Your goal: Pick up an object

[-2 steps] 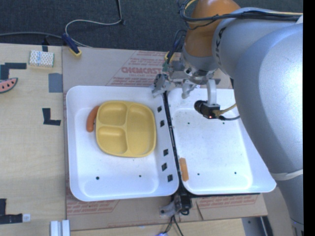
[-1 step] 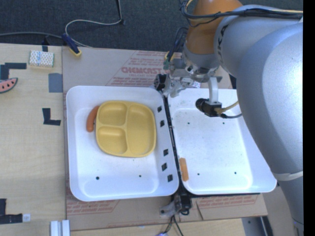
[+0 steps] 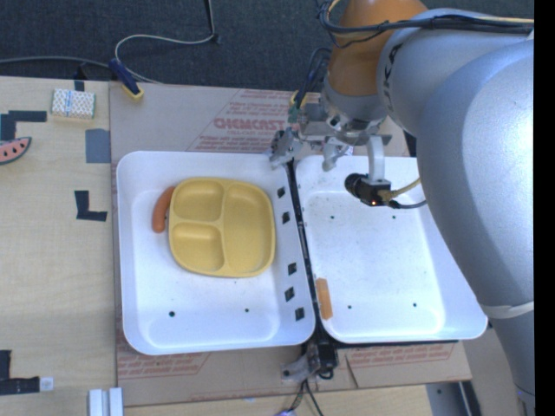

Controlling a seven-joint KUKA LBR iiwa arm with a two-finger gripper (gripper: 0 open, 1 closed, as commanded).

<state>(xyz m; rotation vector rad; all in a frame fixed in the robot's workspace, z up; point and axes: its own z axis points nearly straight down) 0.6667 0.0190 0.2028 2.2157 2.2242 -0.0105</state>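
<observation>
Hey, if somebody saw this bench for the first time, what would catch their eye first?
Probably the big grey arm with its orange band, filling the right side and reaching over the bins' far edge. Next, the yellow divided plate in the left bin, with an orange sausage at its left rim.

You had a yellow divided plate (image 3: 222,227), two orange sausages (image 3: 160,211) (image 3: 323,298), white bins (image 3: 143,319), grey-and-orange arm (image 3: 468,102).
</observation>
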